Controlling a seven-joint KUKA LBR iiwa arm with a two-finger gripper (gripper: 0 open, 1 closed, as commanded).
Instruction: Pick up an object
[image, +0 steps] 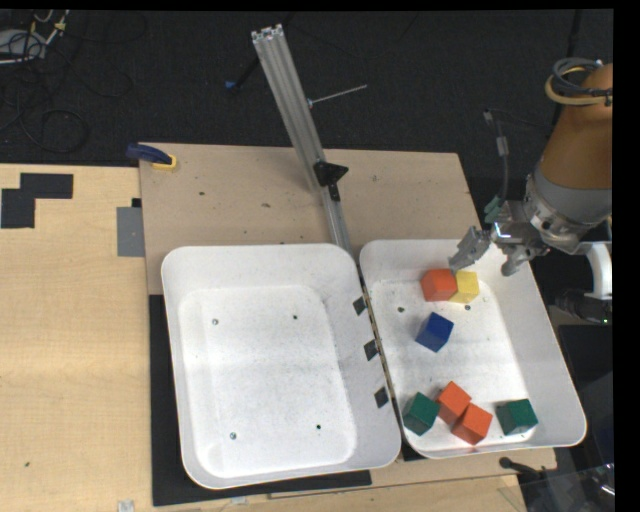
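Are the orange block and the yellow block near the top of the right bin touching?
Touching. The camera view shows the orange block and the yellow block pressed side by side, no white floor between them.

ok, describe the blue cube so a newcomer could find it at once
Look at the right bin, the one holding all the cubes. The blue cube sits alone near its middle, just below the touching orange cube and yellow cube. It's the only blue one; the others are orange, yellow or green.

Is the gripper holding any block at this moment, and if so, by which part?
Nothing is held. The gripper hangs open above the right bin, fingers spread, just above the orange and yellow blocks.
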